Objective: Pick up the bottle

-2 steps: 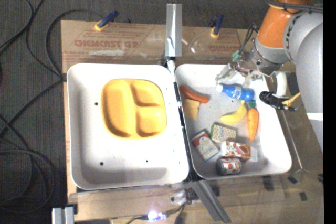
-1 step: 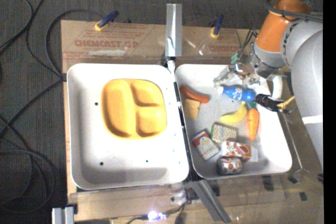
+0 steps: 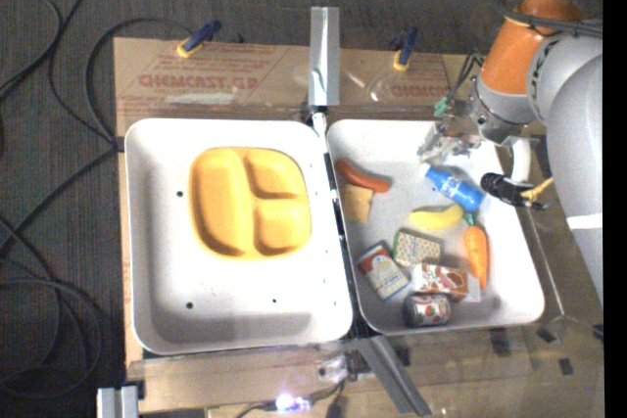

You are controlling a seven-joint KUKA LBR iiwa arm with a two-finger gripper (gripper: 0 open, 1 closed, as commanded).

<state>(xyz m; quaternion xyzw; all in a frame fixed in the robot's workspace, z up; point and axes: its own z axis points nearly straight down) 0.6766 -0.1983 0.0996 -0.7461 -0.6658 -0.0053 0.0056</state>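
Overhead, the grey arm [image 3: 578,113] is seen reaching in from the right, its orange band [image 3: 514,54] sitting above the wrist, which is bent down toward the far right corner of the right bin [image 3: 392,137]. The pincer [image 3: 448,140] is held low over that corner, just above and to the left of the bottle [image 3: 456,187]; nothing is seen between its fingers, and whether they are spread or closed cannot be told from this angle.

The bottle, blue with a white cap end, is laid on its side on the floor of the right bin, near its far right edge, apart from the pincer. Relative to the bottle, a banana [image 3: 436,217] is found just beside it toward the near side, a carrot [image 3: 476,254] to the near right, and a red sausage [image 3: 363,177] well to the left. Nearer the camera than the bottle, small food boxes [image 3: 407,261] and a can [image 3: 428,309] are clustered.

The left bin [image 3: 157,230] is occupied by a yellow divided tray [image 3: 250,201]. Both bins are set on a brown board [image 3: 225,73] on the tabletop, fastened at its far edge by blue-and-yellow clamps [image 3: 199,38]. Dark carpet [image 3: 59,15] crossed by loose cables [image 3: 39,240] is seen around the tabletop.
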